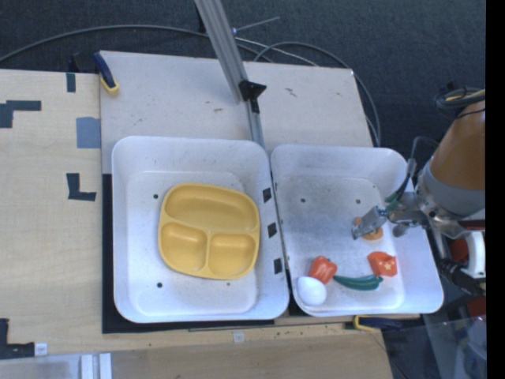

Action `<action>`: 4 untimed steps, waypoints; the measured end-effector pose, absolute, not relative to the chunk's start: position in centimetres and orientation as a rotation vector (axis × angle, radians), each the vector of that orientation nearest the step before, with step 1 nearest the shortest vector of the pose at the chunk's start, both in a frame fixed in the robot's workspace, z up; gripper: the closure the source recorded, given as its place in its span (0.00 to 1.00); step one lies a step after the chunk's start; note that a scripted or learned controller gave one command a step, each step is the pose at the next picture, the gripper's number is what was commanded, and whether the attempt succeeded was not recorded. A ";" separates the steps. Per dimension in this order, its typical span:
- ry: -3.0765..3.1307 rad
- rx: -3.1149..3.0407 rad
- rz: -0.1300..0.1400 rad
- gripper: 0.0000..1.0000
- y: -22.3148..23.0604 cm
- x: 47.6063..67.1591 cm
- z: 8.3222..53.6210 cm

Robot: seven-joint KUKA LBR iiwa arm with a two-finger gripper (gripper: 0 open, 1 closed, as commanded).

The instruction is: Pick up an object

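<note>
- The pincer (371,226) sits low in the right bin (316,168), toward that bin's 3 o'clock side, right over a small orange piece (371,232); whether its tips are apart, together or clamped on the piece I cannot tell
- The orange piece lies on the bin floor directly under the tips, touching or nearly touching them; nothing shows it lifted
- At the bin's 5 to 6 o'clock sit the other candidates: a red pepper (321,268), a white egg (311,290) just beside it, a green chilli (359,282) and a red piece (383,264) near its 4 o'clock end
- The left bin (130,212) carries a yellow divided plate (209,230) at its centre, well apart from the arm
- Risk, as I judge it: the orange piece is small and flat, so the tips may close above it or nudge it aside and come up with nothing
- A second risk: it lies close to the bin's 3 o'clock wall, so a small sideways error could push it against the wall instead of gripping it
</note>
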State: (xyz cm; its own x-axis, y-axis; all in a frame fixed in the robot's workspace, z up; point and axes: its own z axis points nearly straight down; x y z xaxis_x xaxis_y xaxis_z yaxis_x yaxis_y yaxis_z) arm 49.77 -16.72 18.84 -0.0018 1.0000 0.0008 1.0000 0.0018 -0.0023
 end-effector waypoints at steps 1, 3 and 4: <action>-2.222 -2.218 0.001 0.00 -16.7 49.8 18.8; -2.222 -2.220 0.003 0.00 -16.9 49.0 9.0; -2.222 -2.217 0.001 1.00 -16.9 49.0 10.2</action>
